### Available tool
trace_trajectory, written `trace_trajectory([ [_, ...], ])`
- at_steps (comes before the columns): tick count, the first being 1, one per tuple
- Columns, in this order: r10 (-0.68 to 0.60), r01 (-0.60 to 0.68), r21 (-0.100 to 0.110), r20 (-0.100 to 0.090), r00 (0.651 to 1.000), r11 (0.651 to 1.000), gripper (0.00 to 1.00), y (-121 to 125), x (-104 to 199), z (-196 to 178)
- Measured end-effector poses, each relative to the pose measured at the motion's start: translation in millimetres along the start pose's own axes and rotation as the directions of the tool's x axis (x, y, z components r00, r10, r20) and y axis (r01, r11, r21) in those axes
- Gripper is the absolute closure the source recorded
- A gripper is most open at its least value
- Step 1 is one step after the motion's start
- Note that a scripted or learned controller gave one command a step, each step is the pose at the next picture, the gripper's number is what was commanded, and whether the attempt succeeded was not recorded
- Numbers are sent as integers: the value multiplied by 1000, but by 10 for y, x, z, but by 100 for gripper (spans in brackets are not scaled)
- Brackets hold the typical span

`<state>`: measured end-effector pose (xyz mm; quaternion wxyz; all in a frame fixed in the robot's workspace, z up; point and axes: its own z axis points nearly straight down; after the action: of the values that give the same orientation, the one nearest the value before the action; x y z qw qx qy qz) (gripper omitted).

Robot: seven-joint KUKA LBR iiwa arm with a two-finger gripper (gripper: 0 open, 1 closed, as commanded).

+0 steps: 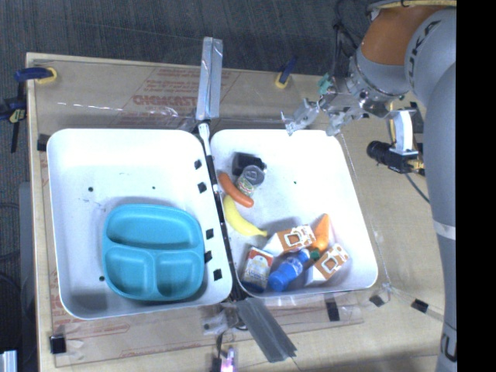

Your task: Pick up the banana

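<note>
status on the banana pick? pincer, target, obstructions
Pincer above right bin's far rim, holding nothing. Banana in right bin against the divider wall, untouched. Carrot touches its far end; small cartons crowd its near tip.

Two white bins on a bench, one with a tray, one with small clutter

The left bin [70, 161] holds a blue divided tray [155, 251] toward its near side. In the right bin [325, 177], a carrot [235, 190] lies by the dividing wall, just beside a small can [249, 178] and a black object [246, 162]. At the near end cluster a blue bottle [290, 270], three small cartons [295, 239] and an orange piece [322, 229]. Blue clamps [35, 74] grip the bench edge.
</note>
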<state>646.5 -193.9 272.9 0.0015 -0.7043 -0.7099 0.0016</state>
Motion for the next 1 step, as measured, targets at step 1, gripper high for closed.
trace_trajectory([
  [1, -223, 223, 0, -1, 975, 975, 0, 24, 470, 1344],
])
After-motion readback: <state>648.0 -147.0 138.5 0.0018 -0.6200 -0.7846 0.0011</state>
